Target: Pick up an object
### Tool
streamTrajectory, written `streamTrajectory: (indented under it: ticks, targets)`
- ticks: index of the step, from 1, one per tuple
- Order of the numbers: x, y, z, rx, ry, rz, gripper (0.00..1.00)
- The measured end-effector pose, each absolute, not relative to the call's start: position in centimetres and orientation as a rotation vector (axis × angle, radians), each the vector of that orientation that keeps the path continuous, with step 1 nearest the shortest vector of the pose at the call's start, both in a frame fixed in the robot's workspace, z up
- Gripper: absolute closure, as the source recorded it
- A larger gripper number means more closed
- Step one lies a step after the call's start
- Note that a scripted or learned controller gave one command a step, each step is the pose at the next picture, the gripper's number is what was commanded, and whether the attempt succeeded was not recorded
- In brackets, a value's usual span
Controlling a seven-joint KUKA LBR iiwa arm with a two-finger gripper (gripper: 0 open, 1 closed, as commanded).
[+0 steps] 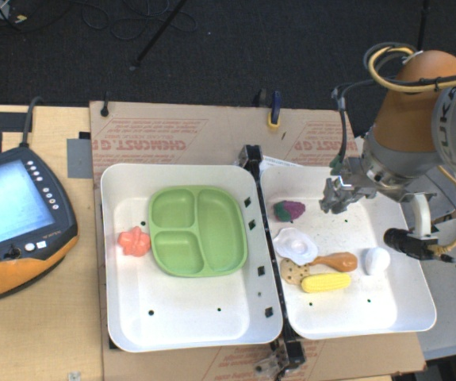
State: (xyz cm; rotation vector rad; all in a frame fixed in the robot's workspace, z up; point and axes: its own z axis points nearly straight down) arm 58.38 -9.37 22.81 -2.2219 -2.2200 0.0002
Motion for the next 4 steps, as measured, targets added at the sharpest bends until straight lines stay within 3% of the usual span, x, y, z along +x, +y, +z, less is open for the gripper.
streamTrajectory:
  ticks: [3, 4]
  targets:
    - [61.6, 6.3, 23.0, -2.219, -2.221, 0.002, 1.0]
    - [65.0, 10.7, 23.5, -2.219, -2.223, -0.001, 1.0]
